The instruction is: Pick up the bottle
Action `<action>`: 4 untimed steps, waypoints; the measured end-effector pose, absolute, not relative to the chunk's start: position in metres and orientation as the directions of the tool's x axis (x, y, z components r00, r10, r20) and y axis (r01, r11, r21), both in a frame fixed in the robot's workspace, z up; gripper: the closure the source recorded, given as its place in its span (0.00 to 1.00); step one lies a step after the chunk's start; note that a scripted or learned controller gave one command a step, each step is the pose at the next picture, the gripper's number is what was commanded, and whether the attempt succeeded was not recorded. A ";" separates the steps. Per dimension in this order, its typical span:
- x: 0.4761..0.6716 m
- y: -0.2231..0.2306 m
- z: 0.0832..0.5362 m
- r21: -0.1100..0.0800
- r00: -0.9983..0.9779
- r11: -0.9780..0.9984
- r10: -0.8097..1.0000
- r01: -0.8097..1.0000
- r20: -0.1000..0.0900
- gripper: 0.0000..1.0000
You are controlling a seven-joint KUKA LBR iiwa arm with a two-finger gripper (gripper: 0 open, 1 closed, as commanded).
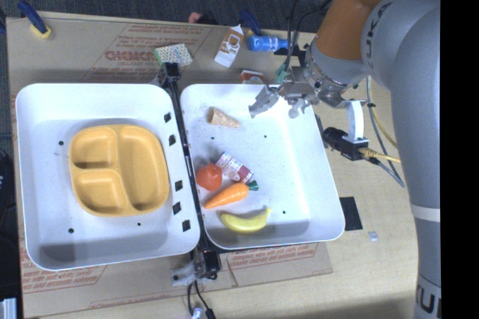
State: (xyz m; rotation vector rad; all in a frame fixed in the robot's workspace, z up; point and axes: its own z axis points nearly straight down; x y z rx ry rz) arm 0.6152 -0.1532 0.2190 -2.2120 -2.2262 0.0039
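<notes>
Camera view, fixed overhead, slanted.

Item: right bin (pixel 314 183), shallow, white. Contents grouped toward its near-left corner: tomato (pixel 209 177), carrot (pixel 227 195) just below it and touching or nearly so, banana (pixel 245 220) nearest the front wall, small red-and-white carton (pixel 235 168) just beside the tomato. A wedge-shaped tan piece (pixel 223 117) lies apart, toward the far-left of the bin floor. The clustering leaves the bin's right half bare, which is where the arm has room to work.

Item: left bin (pixel 30 160), shallow, white. Holds one yellow divided plate (pixel 120 166), lying flat and roughly centred.

Item: bottle (pixel 266 44), blue, lying on its side on the cardboard sheet (pixel 97 48) beyond the right bin's far rim, outside both bins. Beside it, a small upright carton (pixel 229 46) and a patterned packet (pixel 174 54).

Item: gripper (pixel 278 103), hanging over the far edge of the right bin, near the bottle but on the bin side of the rim. Its fingers (pixel 260 102) appear spread apart with nothing between them, though the slant makes the gap hard to read. It touches no object. Judged position: a reach toward the far rim is needed before any grasp of the bottle.
</notes>
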 end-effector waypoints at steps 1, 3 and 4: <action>0.616 -0.152 0.229 -0.006 -0.011 0.011 1.000 1.000 0.001 1.00; 0.476 -0.209 0.221 -0.004 0.050 -0.050 0.999 0.999 0.000 1.00; 0.476 -0.209 0.212 -0.005 -0.030 0.030 1.000 1.000 0.003 1.00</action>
